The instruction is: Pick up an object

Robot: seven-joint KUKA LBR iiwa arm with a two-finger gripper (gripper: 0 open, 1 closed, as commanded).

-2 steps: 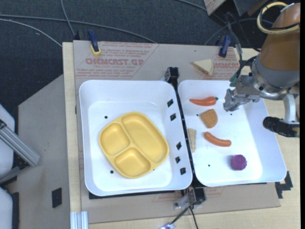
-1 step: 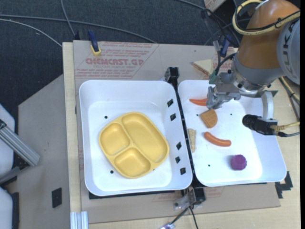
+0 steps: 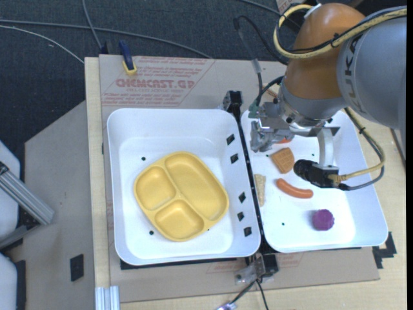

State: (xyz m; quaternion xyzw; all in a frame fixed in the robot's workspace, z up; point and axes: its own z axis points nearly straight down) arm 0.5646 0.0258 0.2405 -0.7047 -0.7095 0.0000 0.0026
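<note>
The grey arm with its orange band (image 3: 322, 34) reaches in from the right and hangs over the upper part of the right shallow white bin (image 3: 361, 228). The metal two-finger gripper (image 3: 261, 141) sits low near that bin's left wall, close to the divider between the bins; its state cannot be told from this angle, as the wrist body covers much of the tool. Just right of and slightly below the gripper lies a tan, cracker-like toy piece (image 3: 282, 160), near the tool but apparently not in its grasp. Below that piece rests an orange sausage-shaped toy (image 3: 295, 188), lying at a slant. A pale wedge-shaped item (image 3: 260, 187) lies along the bin's left wall, beside the sausage. A purple rounded toy (image 3: 323, 219) sits well apart toward the bin's lower right. A black hose fitting (image 3: 316, 173) hangs from the arm above the sausage. The left shallow white bin (image 3: 129, 124) holds a yellow plastic tray with three compartments (image 3: 181, 196), set at an angle.
</note>
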